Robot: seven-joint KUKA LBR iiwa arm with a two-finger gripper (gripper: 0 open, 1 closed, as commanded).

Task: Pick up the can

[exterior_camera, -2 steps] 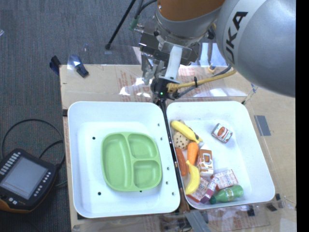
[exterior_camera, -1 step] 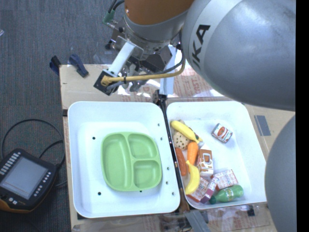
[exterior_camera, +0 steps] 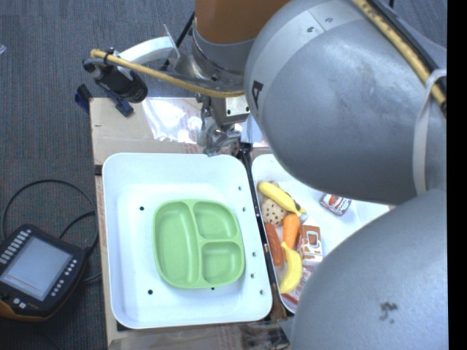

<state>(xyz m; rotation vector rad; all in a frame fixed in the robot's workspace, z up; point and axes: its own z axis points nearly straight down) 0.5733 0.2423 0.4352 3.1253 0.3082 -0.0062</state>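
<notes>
A small red-and-white can (exterior_camera: 336, 204) lies on its side in the right bin (exterior_camera: 263, 168), close under the grey bulk of my arm. My gripper (exterior_camera: 217, 141) hangs over the far rim between the two bins, above the left bin's back right corner and well to the left of the can. Nothing shows in it. Much of the right bin is hidden by the arm.
The left bin (exterior_camera: 124, 195) holds a green divided plate (exterior_camera: 198, 243). In the right bin lie two bananas (exterior_camera: 281, 195) (exterior_camera: 290, 270), a carrot (exterior_camera: 291, 230), a cookie (exterior_camera: 273, 211) and an orange-and-white carton (exterior_camera: 311, 242). A teach pendant (exterior_camera: 36, 268) sits on the floor at left.
</notes>
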